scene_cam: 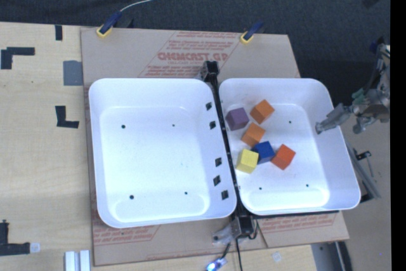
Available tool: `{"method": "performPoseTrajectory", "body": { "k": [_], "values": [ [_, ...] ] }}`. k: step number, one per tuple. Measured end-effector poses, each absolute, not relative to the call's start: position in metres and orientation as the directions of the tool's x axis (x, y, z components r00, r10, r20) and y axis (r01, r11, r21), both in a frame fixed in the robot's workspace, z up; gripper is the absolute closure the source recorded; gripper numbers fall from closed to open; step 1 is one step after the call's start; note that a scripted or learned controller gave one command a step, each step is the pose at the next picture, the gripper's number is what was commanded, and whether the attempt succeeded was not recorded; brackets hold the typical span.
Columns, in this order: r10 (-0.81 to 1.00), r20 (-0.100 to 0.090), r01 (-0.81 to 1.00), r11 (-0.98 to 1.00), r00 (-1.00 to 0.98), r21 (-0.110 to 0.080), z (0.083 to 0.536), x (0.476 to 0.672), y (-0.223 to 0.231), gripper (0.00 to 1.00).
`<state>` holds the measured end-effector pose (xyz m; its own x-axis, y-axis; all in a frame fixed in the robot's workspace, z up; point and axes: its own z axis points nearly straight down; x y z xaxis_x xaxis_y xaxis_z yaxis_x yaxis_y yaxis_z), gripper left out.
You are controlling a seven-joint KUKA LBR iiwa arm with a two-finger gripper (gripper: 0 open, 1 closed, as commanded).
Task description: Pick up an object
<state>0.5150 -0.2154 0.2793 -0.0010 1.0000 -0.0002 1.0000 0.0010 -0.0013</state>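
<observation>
Camera view: the claw (325,125) hangs over the right bin's (317,200) right rim; cannot tell its state; blocks (257,135) cluster left.

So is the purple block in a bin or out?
In. The purple block sits inside the right bin, near the wall it shares with the left bin, beside an orange block.

Two shallow white plastic bins sit side by side; the right bin (317,197) holds a purple cube (237,118), three orange cubes, a blue cube (264,151) and a yellow cube (247,160).
</observation>
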Motion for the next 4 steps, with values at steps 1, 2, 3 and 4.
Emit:
{"method": "performPoseTrajectory", "body": {
  "k": [1, 2, 3, 4],
  "values": [
    [1.0, 0.001, 1.0, 0.011, -0.011, 0.003, 0.177, 0.629, -0.141, 0.0],
    [1.0, -0.002, 1.0, 0.0, 0.0, 0.021, 0.108, 0.641, -0.105, 0.0],
    [1.0, 0.004, 1.0, 0.002, -0.002, 0.02, 0.12, 0.642, -0.102, 1.0],
    [1.0, -0.002, 1.0, 0.003, -0.003, 0.02, 0.107, 0.605, -0.102, 1.0]
  ]
}}
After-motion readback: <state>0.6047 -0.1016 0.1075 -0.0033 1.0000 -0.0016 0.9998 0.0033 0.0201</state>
